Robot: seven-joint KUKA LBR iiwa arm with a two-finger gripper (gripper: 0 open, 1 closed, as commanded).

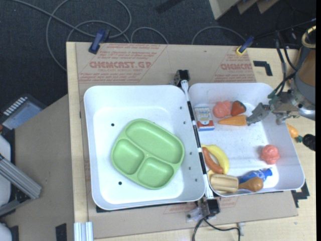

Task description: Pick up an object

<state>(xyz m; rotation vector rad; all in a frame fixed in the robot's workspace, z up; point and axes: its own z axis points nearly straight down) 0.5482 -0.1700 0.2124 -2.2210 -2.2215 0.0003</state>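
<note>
Overhead, the fixed camera looks down on two shallow white bins set side by side on a brown board. The left bin (95, 104) carries a green divided plate (147, 153), lying flat toward its 5 o'clock corner. The right bin (296, 177) holds the toy food. At its 11 o'clock sits a small printed carton (203, 117); just right of that lie a pink rounded piece (222, 109) and a strawberry (238, 107), with an orange carrot (233, 120) stretched beneath both. The grey arm enters from 3 o'clock, and its gripper (257, 113) hovers at the carrot's right tip, the dark fingers spread apart with nothing between them. Strawberry and carrot crowd close on the gripper's 9 o'clock side. Well apart at 4 o'clock rests a pink ball (270, 153). Along the bin's 7 o'clock edge, a banana (218, 156) curls against a red sausage (210, 160), above a bread roll (223, 183). Beside the roll lie a brown piece (253, 185) and a blue bottle (259, 174), touching. Cables loop across the dark floor at 12 o'clock.
</note>
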